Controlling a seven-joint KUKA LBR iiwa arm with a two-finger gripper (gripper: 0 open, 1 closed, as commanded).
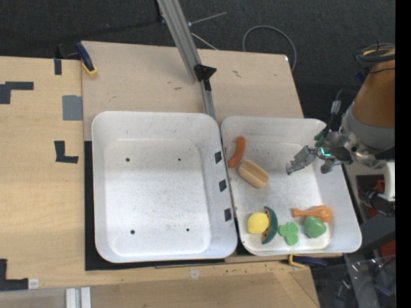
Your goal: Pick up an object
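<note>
Our grey two-finger gripper (pixel 302 161) hangs over the right-hand shallow white bin (pixel 276 126), near its right wall and about midway along it. We cannot tell how it is set: it reads as a small grey shape and nothing shows within it, so we count nothing as held.

Nearest to it, toward the middle of that bin, lies the tan bread-roll-shaped toy (pixel 253 174). Just beside the roll, close to the bin's left wall, is the slim orange sausage-shaped toy (pixel 237 151).

Along the near edge sit the round yellow lemon-shaped toy (pixel 257 222), a dark green curved pod-shaped piece (pixel 271 225) touching it, a small green leafy toy (pixel 289 232), a green pepper-shaped toy (pixel 314 226) and an orange carrot-shaped toy (pixel 313 213) in the near right corner.

We judge the roll the best pick: it looks like light, stiff moulded plastic, probably smooth and a little slippery, not fragile. It stands clear of the walls. We would close across its short width at the middle, where the sides run nearly parallel. The crowded near-edge toys leave less room for fingers.

The left-hand shallow white bin (pixel 154 124) holds no toys.
</note>
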